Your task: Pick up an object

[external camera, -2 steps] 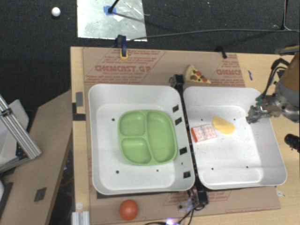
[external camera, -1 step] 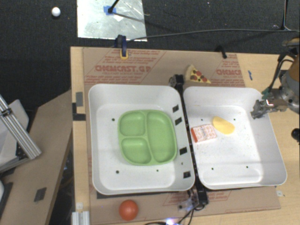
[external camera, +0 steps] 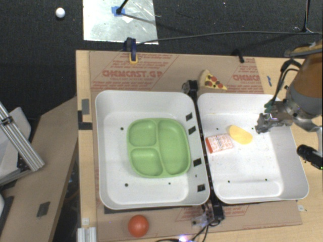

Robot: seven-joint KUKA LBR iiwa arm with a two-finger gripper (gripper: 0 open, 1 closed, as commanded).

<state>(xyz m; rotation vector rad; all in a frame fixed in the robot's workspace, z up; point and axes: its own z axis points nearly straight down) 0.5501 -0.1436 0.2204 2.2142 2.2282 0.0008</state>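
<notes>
one grey arm point(external camera: 307, 92) reaches from the right, fingers point(external camera: 263, 124) just beside the yellow object point(external camera: 240, 134), spread unclear.

The claw point(external camera: 263, 124) hangs over the right bin point(external camera: 282, 185), near its back right part. Just to the left of the claw, and a little nearer the front, lies a small oval thing point(external camera: 240, 134) on the bin floor. Further left of the claw, touching that oval thing, lies a small packet point(external camera: 219, 143). Far to the left of the claw sits the left bin point(external camera: 111, 185), with a tray point(external camera: 158, 147) of three parts inside it. Behind the claw and to its left, a toy pizza slice point(external camera: 212, 80) lies on the bench, outside the bins. Far to the front left of the claw, a ball point(external camera: 138, 225) rests on the bench before the left bin.
</notes>
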